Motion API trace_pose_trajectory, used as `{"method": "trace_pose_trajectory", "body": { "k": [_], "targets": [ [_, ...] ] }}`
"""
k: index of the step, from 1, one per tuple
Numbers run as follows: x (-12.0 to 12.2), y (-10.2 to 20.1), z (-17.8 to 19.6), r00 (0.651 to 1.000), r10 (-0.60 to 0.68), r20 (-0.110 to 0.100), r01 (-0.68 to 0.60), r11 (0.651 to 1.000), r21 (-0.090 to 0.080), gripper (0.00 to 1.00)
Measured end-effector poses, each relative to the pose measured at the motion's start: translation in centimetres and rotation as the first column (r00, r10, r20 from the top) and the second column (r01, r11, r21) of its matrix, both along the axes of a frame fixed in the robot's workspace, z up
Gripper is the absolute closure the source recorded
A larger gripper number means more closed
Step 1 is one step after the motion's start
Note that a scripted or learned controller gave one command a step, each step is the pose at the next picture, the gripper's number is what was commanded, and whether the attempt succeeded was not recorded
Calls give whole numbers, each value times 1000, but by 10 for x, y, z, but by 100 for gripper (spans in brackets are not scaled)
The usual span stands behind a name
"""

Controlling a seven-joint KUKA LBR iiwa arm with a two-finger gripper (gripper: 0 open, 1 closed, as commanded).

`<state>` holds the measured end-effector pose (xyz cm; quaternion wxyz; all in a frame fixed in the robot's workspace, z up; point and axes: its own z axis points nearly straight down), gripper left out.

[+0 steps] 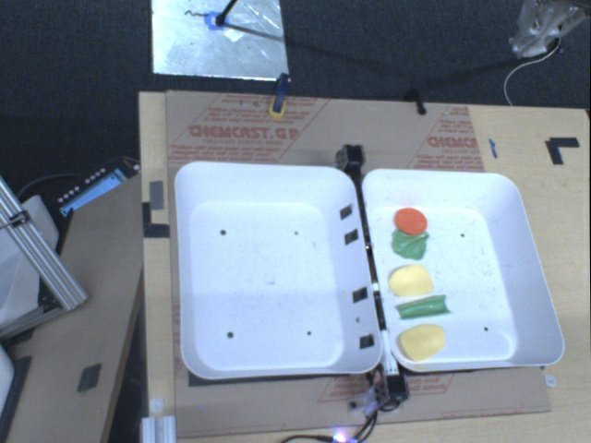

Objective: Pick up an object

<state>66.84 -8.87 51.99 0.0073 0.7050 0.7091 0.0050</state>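
- At the top right corner, well away from both bins, the gripper [545, 18] is being held above dark floor, off the counter [88, 284].
- It is being seen only as a pale blur, so whether it is spread or closed cannot be told; nothing is being seen in it.
- Five small objects are being carried by the right bin [534, 257], lined up in a column along its left side, close to the wall shared with the left bin [268, 275].
- The column is being headed by a red disc [411, 220] at the far end, with a green lump [410, 244] touching it just below.
- A yellow oval [410, 281] is being shown next, then a green strip [422, 307] lying crosswise just beside it.
- A yellow lump [421, 341] is being kept at the near end, close to the bin's front wall.
- Both bins are being borne by a printed cardboard sheet [240, 127] on the counter.
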Motion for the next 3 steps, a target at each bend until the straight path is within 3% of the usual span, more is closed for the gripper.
{"method": "trace_pose_trajectory", "body": {
  "k": [1, 2, 3],
  "targets": [
    [-45, 19, 14, 1000, 0, -16, 0, 1000, 3, 100],
    [-1, -57, 8, 1000, -9, -13, 9, 1000, -1, 100],
    [0, 21, -119, 1000, 5, -27, -5, 1000, 7, 100]
  ]
}}
